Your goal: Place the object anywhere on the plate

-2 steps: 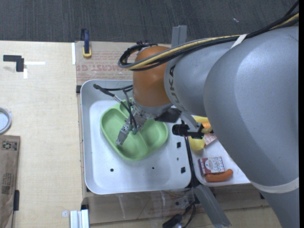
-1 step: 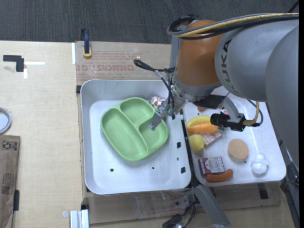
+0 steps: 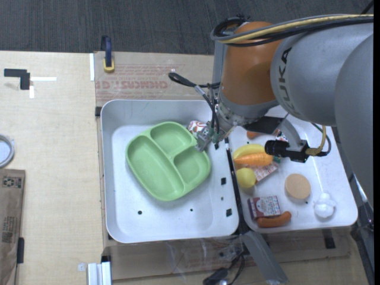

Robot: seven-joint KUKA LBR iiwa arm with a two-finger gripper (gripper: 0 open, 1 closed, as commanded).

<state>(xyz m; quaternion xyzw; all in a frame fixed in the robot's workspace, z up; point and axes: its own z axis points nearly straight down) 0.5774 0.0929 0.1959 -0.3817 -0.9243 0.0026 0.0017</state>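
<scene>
Pincer [image 3: 206, 136] hangs at the green plate's [image 3: 168, 168] upper-right rim in the left bin [image 3: 119, 218], clamped on a small red-and-white object [image 3: 196, 126] held just above that rim. Right bin [image 3: 341, 186] holds a banana [image 3: 249, 151], carrot [image 3: 254, 159] and round biscuit [image 3: 297, 187].

Plate in my left bin, loose items in my right.

I see the plate [image 3: 169, 168] lying in the left bin [image 3: 119, 218]. The gripper [image 3: 206, 136] hangs over the plate's right rear edge, a small packet [image 3: 196, 126] just behind it. Right of the plate, in the right bin [image 3: 344, 203], lie a banana [image 3: 249, 152], a lemon [image 3: 246, 177], a round biscuit [image 3: 297, 186] and a sausage [image 3: 274, 219].
</scene>
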